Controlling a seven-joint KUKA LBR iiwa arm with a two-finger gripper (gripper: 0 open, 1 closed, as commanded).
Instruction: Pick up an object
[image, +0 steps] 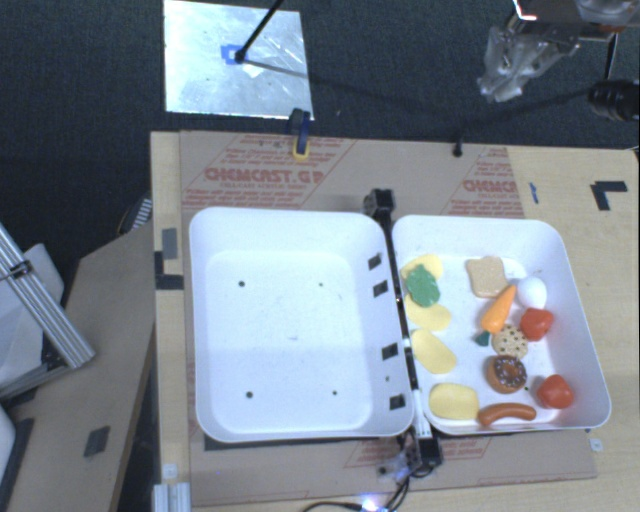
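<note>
The right bin (575, 300) holds several toy foods. A green broccoli (424, 288) lies at its left on a yellow piece, with a slice of toast (486, 276), an orange carrot (497, 308) and a white egg (532, 292) further right. Below them lie a red tomato (537, 323), a cookie (509, 341), a chocolate donut (506, 374), a second tomato (556, 391) and a sausage (506, 412). Yellow slices (435, 351) run down the left side. My gripper (503, 70) hangs high at the top right, beyond the bench's far edge, well away from the bins.
The left bin (290, 320) sits beside the right one, joined by a black divider (395, 300). A shiny sheet (235, 60) lies on the dark floor at the back. A metal frame (35, 310) stands at the left.
</note>
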